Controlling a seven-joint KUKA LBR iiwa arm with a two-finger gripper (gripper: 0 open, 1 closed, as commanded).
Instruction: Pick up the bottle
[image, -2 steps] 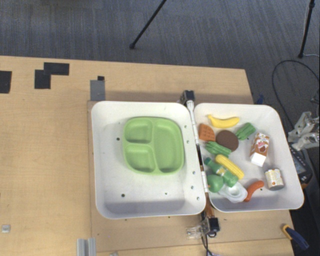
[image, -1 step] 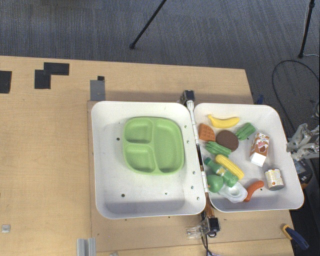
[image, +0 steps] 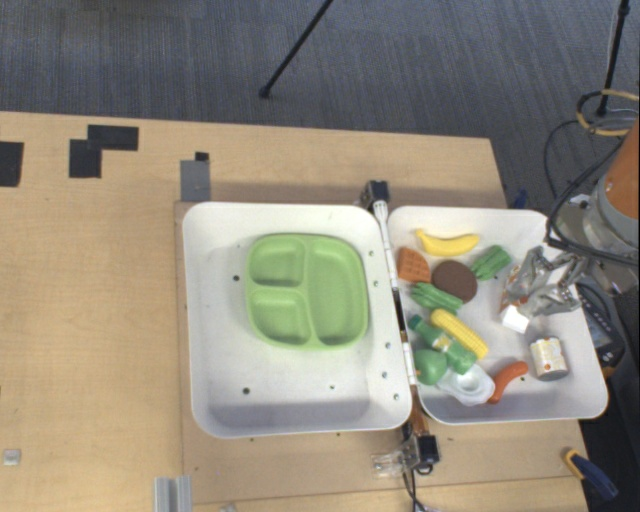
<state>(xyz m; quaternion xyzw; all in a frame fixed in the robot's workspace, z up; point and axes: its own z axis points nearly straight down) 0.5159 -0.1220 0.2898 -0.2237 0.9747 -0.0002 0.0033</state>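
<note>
Near the front-left corner of the right bin (image: 565, 412), close against the divider between the bins, lies a green item taken here to be the bottle (image: 431, 366). It rests on its side. The yellow corn cob (image: 459, 334) lies just behind it and a clear, pale object (image: 470, 386) touches it at the front. The identification is a judgement, since the item is small and partly crowded.

The gripper (image: 540, 284) hangs over the right half of the same bin, well apart from the bottle. A white block (image: 515, 320) sits just below it. Whether the gripper is spread or closed cannot be told from this view, and nothing can be seen held in it.

Procedure for the step in hand, approach and grasp:
1. Travel left and toward the front across the bin, high enough to clear the corn cob.
2. Align the grasp across the bottle's narrow width, not along its length.
3. Descend vertically. The divider wall and the neighbouring items leave little room, so a centred descent is likely needed to avoid pinching the wrong item.
4. Close, then lift straight up before any sideways travel.

Inventory by count:
- Bins: two, the right bin and the left bin (image: 230, 395).
- Green divided tray (image: 305, 290): one, in the left bin, with three compartments.
- Bottle: one.
- Corn cob: one.
- Banana (image: 447, 242): one.
- Brown disc (image: 455, 280): one.
- Small can (image: 547, 358): one.
- White block: one.
- Red-orange pepper (image: 507, 377): one.
</note>
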